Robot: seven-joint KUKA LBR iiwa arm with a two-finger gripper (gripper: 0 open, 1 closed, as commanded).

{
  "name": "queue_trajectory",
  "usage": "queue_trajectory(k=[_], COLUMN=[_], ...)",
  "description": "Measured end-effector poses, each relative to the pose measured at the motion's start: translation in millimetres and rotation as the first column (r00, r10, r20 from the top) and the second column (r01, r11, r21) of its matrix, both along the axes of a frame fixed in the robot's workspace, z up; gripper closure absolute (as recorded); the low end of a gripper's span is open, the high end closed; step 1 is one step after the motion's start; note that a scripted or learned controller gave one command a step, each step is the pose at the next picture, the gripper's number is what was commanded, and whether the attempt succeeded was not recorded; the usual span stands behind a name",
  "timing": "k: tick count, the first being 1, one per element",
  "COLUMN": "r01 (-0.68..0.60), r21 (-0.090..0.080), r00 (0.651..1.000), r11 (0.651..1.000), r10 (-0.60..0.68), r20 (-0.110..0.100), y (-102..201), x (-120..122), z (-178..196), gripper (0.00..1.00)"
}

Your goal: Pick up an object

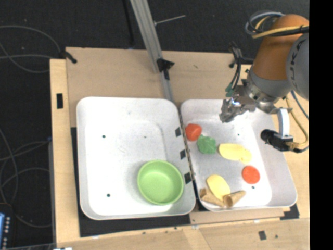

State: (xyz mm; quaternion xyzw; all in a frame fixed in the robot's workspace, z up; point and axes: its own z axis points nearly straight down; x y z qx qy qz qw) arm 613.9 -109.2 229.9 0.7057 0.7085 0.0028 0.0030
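My gripper (227, 114) hangs over the far part of the right bin (270, 191), with nothing visible between its fingers. Below it in that bin lie a red round piece (193, 131) by the left wall, a green bumpy piece (207, 145), and a yellow oblong piece (234, 152). Nearer the front sit a second red round piece (251, 174), another yellow piece (218, 185) and a tan cone-shaped piece (233, 197). The gripper stands above and to the right of the first red piece, apart from all of them.
The left bin (104, 139) holds a green bowl (159, 182) near its front right corner. A slanted metal post (148, 33) rises behind the bins. Cables lie on the dark floor at the left.
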Motion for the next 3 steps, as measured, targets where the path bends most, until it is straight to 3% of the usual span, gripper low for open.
queue_trajectory(k=[1,3], r01=[0.003,0.0], r21=[-0.003,-0.001], r00=[1.0,1.0], r11=[1.0,1.0], r10=[-0.003,0.0], r20=[-0.009,-0.009], y=[-2.2,75.3], x=[0.1,-55.6], z=[-14.9,-8.5], gripper=[1.0,1.0])
